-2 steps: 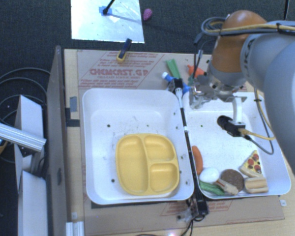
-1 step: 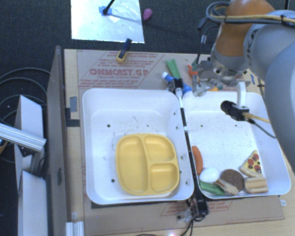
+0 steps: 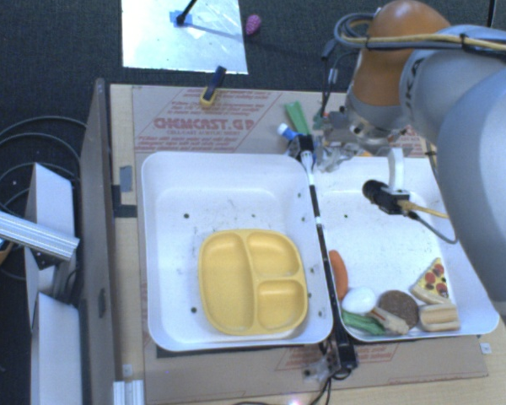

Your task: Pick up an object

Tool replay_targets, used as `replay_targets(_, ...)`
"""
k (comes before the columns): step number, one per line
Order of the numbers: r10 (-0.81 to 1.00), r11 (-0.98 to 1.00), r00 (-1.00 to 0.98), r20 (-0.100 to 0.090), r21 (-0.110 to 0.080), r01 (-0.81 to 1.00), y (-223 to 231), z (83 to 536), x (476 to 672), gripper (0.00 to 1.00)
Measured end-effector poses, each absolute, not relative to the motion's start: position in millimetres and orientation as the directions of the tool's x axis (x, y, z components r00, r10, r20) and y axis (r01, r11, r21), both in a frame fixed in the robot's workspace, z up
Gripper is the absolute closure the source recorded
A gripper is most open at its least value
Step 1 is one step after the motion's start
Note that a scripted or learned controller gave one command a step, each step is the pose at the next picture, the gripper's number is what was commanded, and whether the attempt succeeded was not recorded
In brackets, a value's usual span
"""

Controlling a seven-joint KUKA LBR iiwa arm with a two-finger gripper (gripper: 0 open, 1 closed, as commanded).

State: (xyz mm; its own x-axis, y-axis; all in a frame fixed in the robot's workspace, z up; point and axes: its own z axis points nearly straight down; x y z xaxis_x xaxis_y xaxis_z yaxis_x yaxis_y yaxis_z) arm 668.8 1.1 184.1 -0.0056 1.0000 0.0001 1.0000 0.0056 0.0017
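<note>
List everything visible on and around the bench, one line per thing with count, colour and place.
bins: 2, white, side by side on the bench
divided tray: 1, yellow, in the left bin, toward its near side
carrot-shaped toy: 1, orange, right bin, beside the divider
egg-shaped toy: 1, white, right bin, near edge
green toy: 1, green, right bin, near edge
round patty toy: 1, brown, right bin, near edge
pizza slice toy: 1, yellow with red spots, right bin, near right corner
bun toy: 1, tan, right bin, near right corner
arm: 1, grey with orange band, reaching in from the right
gripper: 1, over the far end of the right bin
</note>
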Motion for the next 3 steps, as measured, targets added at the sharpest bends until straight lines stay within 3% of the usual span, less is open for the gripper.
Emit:
replay_targets(1,1.0,0.0,0.0,-0.001,0.005,1.0,-32.8,212.7,669.4,1.0)
replay_targets(2,1.0,0.007,-0.007,0.001,0.001,1.0,23.1,183.5,668.6,1.0)
replay_targets(3,1.0,-0.005,0.005,-0.003,0.002,1.0,-52.8,207.1,644.9,1.0)
